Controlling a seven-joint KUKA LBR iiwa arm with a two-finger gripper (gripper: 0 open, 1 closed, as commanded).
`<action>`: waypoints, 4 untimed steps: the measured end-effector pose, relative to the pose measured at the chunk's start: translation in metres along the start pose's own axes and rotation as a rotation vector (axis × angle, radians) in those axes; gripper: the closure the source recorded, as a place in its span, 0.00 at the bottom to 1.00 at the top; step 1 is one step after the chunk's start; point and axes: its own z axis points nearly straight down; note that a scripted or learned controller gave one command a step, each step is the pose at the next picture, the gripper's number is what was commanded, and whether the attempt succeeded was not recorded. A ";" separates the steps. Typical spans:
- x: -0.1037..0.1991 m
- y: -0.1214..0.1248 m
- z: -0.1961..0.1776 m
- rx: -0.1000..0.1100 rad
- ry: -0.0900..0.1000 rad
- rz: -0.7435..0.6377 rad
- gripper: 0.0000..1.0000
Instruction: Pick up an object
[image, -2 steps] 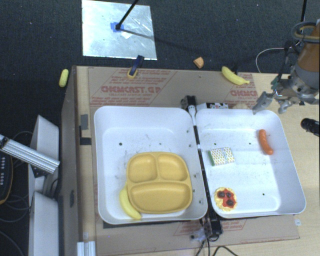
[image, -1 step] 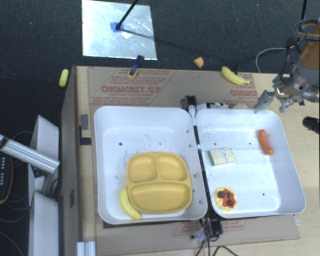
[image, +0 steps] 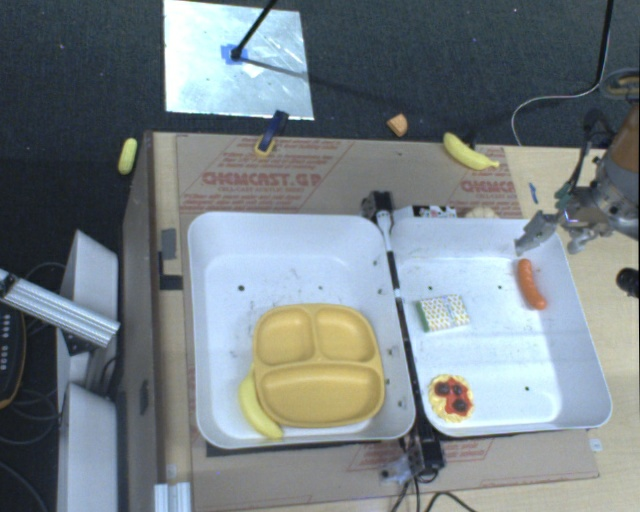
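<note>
In the right bin (image: 575, 395), a small round pizza piece (image: 451, 396) lies nearest, close to the front wall. Beyond it a patterned sponge (image: 443, 312) rests near the divider. Farther back, an orange sausage (image: 531, 283) lies toward the far right side. Above that bin's far right corner the gripper (image: 548, 229) hangs, one grey finger (image: 531, 233) jutting left; whether it is open or closed cannot be told. It holds nothing and touches no object.
</note>
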 end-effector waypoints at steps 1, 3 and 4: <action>0.000 0.001 -0.011 -0.004 -0.001 -0.002 1.00; 0.000 0.045 -0.006 -0.001 0.000 -0.002 0.00; 0.000 0.050 -0.019 -0.002 0.000 -0.003 0.00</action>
